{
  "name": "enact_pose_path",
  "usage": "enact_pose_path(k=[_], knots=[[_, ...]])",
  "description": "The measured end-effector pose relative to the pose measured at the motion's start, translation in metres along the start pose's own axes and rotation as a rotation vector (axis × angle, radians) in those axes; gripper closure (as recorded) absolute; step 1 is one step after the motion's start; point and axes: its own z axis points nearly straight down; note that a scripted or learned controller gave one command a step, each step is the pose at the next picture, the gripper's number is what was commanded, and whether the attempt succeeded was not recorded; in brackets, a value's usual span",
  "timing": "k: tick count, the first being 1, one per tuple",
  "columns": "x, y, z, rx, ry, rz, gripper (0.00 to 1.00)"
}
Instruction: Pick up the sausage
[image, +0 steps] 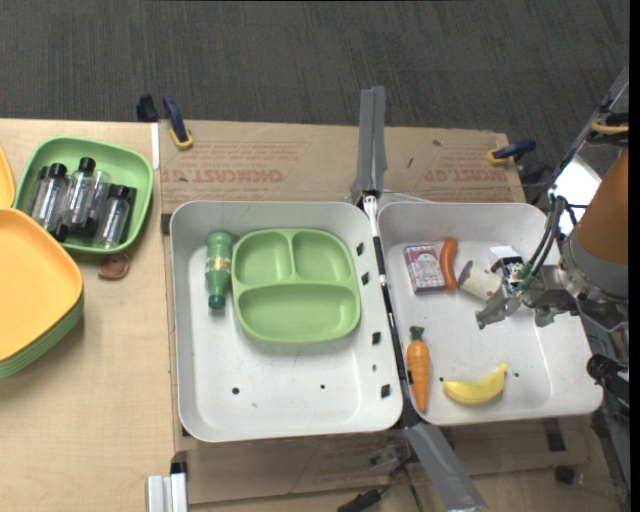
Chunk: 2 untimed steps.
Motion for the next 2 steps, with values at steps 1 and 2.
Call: enact_pose_path(k=[1, 2], knots=[[0.002, 0.069, 0.129, 0.000, 0.000, 0.678, 0.00], [-0.023, 0.075, 0.128, -0.003, 0.000, 0.525, 0.00]])
